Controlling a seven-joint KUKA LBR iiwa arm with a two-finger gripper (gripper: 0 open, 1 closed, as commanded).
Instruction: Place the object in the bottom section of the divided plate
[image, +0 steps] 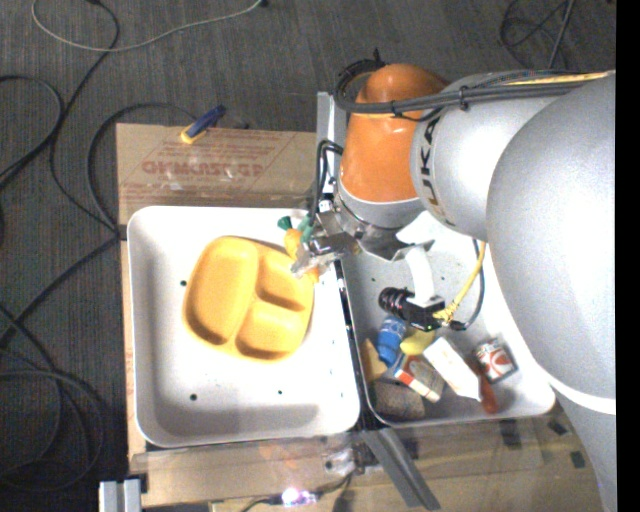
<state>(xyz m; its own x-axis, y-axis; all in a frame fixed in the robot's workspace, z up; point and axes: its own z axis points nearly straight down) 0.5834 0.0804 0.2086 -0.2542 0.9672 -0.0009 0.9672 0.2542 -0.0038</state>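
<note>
- The plate (250, 298), yellow and divided into three sections, lies in the left bin (160, 400), nearer its far right corner. Bare white floor lies open along the bin's near edge and left edge.
- The plate's right rim lies close to the wall shared with the right bin (530, 400).
- The right bin's near half is crowded with a pile of clutter (430, 365): a can, a white box, a brown lump and other small items packed together.
- A cardboard sheet (210, 170) lies beyond the left bin with red print, too blurred to read. "KU" reads on the arm (480, 140) in black letters.
- The gripper (312, 250) hangs over the plate's far right edge; how wide it stands cannot be told.
- A small yellow and green object (293, 236) sits right at the gripper tip, above the plate's far right rim; whether it is gripped cannot be told.
</note>
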